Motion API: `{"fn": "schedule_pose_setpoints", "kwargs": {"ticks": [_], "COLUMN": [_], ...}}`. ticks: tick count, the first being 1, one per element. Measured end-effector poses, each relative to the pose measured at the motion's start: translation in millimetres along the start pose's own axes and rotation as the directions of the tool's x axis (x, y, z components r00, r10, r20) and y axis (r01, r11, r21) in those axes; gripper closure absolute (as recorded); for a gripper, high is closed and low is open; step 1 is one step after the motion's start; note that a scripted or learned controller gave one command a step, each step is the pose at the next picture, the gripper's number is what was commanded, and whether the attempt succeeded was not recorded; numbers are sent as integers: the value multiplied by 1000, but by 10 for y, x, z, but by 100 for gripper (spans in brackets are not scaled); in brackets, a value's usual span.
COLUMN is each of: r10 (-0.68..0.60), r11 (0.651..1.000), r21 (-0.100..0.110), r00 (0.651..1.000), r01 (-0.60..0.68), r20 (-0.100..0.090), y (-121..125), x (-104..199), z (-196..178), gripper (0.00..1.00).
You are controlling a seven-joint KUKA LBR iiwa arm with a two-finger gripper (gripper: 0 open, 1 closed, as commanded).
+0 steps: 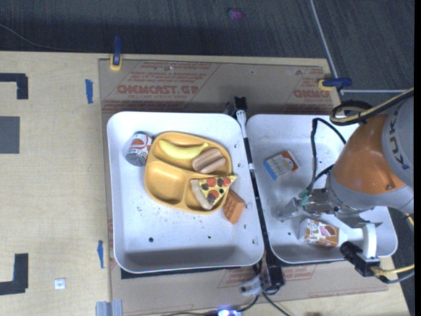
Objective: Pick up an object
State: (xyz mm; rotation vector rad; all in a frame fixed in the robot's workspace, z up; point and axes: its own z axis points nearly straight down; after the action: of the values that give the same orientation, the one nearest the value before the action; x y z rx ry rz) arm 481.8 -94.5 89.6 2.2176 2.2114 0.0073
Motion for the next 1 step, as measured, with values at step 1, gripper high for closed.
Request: {"fn": "schedule_pose_setpoints", "kwargs": {"ticks": [1], "r10": [-2], "r11": [1000], "r21": [1], "r00": [1000], "r01": [2], "r20": [-3], "y": [2], "x": [-16], "z": [-2], "gripper": [0]}}
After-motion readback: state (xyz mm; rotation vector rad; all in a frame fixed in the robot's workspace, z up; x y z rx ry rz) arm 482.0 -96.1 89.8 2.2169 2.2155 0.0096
